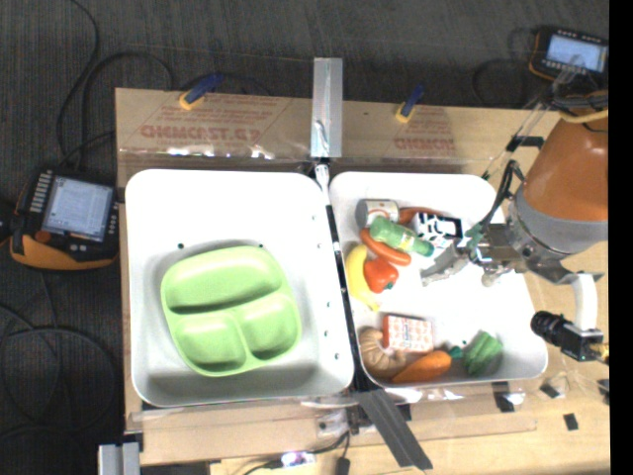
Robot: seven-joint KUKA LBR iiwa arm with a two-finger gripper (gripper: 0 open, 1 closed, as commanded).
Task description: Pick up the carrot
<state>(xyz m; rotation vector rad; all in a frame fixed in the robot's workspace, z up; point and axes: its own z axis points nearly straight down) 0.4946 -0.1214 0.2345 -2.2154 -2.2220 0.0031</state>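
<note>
Carrot [423, 367] lying at near edge of right bin [514, 325]. Pincer [447, 262] spread, hovering mid-bin, apart from carrot, pinching nothing.

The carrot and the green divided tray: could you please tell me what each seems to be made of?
The carrot looks like moulded toy plastic: uniform orange, smooth, slightly glossy, with a stiff green top. The green divided tray also seems to be plastic: one even lime colour, rounded moulded compartments, a soft sheen.

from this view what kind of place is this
Most likely a robotics lab test bench. Two white bins sit side by side on a board, the right one full of toy food, with a grey and orange arm reaching in and handheld control pendants on the carpet.
</note>
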